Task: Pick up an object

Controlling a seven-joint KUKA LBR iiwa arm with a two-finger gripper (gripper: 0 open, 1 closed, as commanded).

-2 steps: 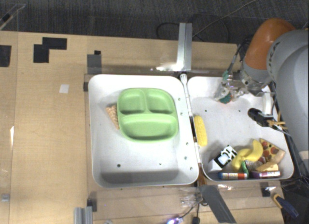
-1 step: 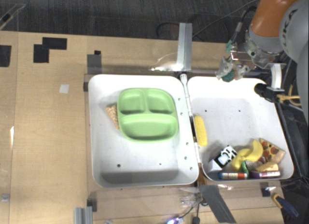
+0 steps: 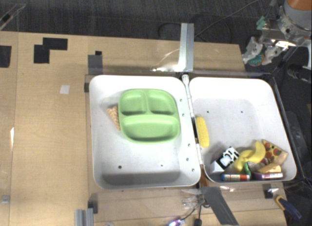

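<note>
My gripper (image 3: 261, 49) hangs at the top right, above the bench and beyond the right bin's (image 3: 234, 93) far right corner. A corn cob (image 3: 202, 131) lies along that bin's left wall. In its near right corner several small things are piled: a black-and-white block (image 3: 227, 158), a yellow banana (image 3: 252, 154), a pizza slice (image 3: 273, 155) and some markers (image 3: 243, 176). The left bin (image 3: 102, 161) holds a green divided plate (image 3: 148, 115), and a tan ridged item (image 3: 113, 117) is tucked against the plate's left edge.
A metal post (image 3: 187, 47) stands behind the seam between the bins. Cables trail over the dark floor at the top right. The wooden bench top (image 3: 44, 137) stretches out left of the bins.
</note>
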